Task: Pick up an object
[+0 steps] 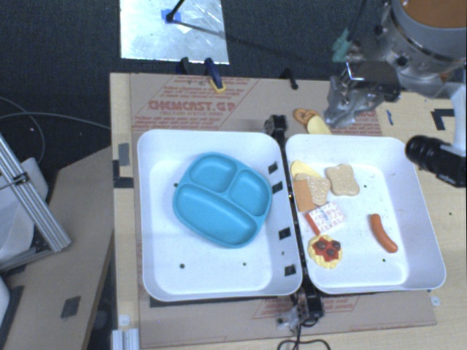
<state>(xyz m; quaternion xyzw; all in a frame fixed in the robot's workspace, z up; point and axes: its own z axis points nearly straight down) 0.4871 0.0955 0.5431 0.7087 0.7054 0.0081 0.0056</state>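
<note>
Two bins: blue tray (221, 208) left, toy food right; pincer (349, 112) state unclear.

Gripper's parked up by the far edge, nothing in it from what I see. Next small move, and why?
Probably bring the gripper toward the camera, over the right bin, then descend. It hangs beyond the bin's far rim, near a yellow piece lying outside on the bench. The toy foods sit inside: the sausage lies apart from the rest, so it looks the easiest pick.

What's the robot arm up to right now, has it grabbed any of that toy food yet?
Gripper above the right bin's far edge, nothing seen in it. Hot dog, pizza, bread lie in bin. Nothing blocking.
</note>
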